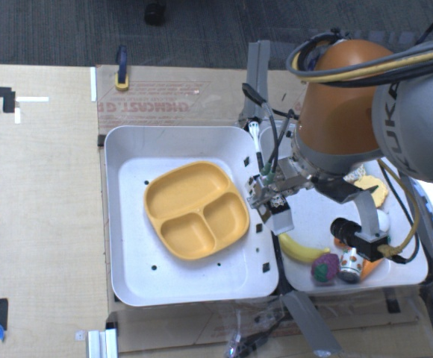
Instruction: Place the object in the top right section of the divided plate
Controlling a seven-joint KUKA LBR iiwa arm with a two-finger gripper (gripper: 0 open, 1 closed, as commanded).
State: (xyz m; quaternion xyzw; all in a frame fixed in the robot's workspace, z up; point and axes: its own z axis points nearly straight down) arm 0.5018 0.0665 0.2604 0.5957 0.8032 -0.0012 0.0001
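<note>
Now, two white bins side by side on the bench. Left bin (127,222) carries a yellow divided plate (195,209), three sections, lying at a slant near the middle. Right bin (410,271) is partly covered by the grey arm (418,125) with its orange band (343,103), which reaches in from the right. Down in that bin's near end: a banana (300,250) along the left wall, a purple and green toy (322,268) just beside its tip, a small orange-and-white item (349,265) next to that, and a pale yellow piece (372,188) farther back. The gripper (265,196) hangs over the seam between the bins, close to the plate's right edge; how wide it stands and whether it has anything, I cannot tell.
</note>
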